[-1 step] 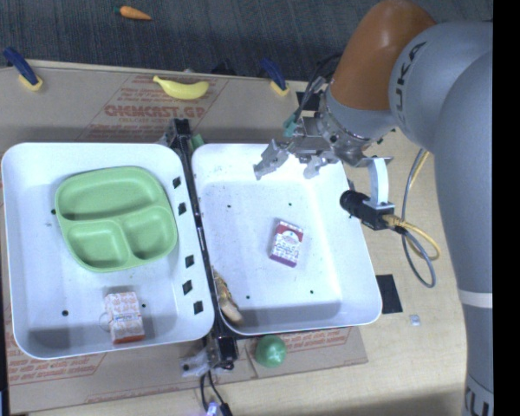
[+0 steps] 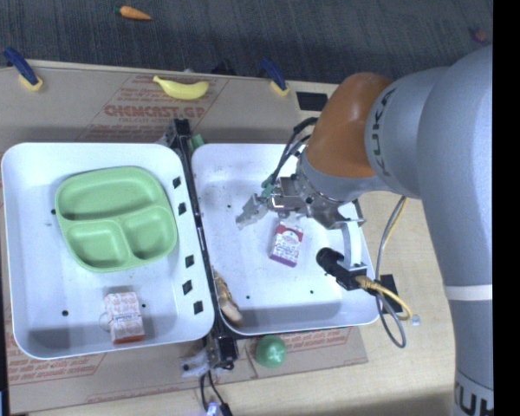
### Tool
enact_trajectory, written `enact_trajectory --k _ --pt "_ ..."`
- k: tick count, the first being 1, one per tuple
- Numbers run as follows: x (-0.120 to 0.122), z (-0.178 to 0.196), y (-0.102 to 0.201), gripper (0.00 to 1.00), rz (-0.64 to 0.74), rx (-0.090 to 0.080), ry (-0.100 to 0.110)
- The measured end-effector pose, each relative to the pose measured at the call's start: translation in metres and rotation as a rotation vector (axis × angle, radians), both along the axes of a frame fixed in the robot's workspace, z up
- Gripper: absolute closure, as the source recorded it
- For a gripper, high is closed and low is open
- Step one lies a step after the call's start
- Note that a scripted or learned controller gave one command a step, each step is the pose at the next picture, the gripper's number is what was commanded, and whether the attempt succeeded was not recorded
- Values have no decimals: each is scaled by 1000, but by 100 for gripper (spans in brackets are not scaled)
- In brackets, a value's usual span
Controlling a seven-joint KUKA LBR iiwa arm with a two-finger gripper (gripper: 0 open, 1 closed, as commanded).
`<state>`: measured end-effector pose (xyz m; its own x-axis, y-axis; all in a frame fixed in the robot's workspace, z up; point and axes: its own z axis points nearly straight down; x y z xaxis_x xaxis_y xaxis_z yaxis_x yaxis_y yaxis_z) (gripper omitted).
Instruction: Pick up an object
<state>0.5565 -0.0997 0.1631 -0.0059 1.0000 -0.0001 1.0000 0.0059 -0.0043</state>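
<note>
A small pink and white packet lies flat near the middle of the right bin. My gripper hangs over the same bin, just up and to the left of the packet, with the grey and orange wrist behind it to the right. The packet sits below the wrist and apart from the gripper's tip. In the left bin rest a green divided tray and, nearer the front, a small red and white box.
A tan object leans in the right bin's front left corner. Outside the bins, a yellow banana lies on the cardboard at the back and a green ball at the front. Yellow cable loops past the right bin's edge.
</note>
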Motion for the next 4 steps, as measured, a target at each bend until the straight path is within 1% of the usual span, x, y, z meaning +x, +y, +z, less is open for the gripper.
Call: enact_trajectory --k 1,2,3,4 --pt "-76 16 -6 0 0 0 -1" --pt "-15 19 -65 0 -3 0 -3" --pt "78 -73 -85 0 0 2 1" --pt "91 90 -42 0 1 0 -8"
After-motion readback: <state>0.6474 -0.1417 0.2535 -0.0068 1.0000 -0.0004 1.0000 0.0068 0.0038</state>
